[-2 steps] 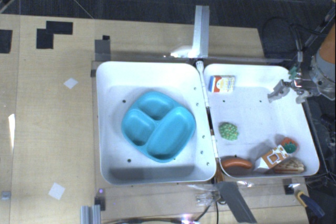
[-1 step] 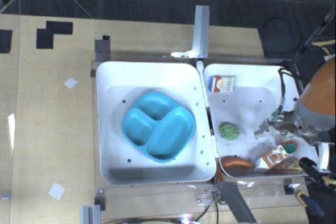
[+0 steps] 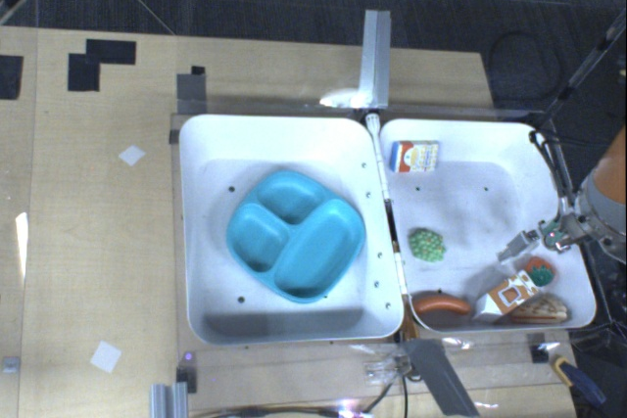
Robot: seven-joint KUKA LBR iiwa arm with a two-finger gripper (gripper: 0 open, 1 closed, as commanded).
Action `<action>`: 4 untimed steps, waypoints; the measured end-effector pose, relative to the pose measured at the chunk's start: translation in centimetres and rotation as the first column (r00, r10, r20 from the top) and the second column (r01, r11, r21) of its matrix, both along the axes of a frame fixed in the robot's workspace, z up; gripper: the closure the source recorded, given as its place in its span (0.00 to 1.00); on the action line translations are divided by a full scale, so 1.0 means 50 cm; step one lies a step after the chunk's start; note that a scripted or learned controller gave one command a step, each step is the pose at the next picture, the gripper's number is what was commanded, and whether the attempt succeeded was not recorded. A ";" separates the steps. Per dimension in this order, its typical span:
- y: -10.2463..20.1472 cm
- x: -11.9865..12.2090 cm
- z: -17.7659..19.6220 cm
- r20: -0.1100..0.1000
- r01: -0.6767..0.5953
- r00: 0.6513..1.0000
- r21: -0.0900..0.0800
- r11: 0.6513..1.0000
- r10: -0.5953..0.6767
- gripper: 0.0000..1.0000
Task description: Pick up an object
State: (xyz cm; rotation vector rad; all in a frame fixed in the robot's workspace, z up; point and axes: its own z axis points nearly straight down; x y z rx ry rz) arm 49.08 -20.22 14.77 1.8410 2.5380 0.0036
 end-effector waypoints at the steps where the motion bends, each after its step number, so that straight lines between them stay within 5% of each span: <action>1: -0.007 -0.004 -0.111 -0.001 -0.101 0.995 0.000 0.995 0.101 0.00; 2: -0.007 0.000 -0.088 0.005 -0.099 0.995 -0.002 0.995 0.099 1.00; 3: -0.007 0.000 -0.088 0.005 -0.099 0.995 -0.002 0.995 0.099 0.00; 4: 0.033 0.013 -0.050 0.000 -0.175 0.984 0.000 0.984 0.175 0.00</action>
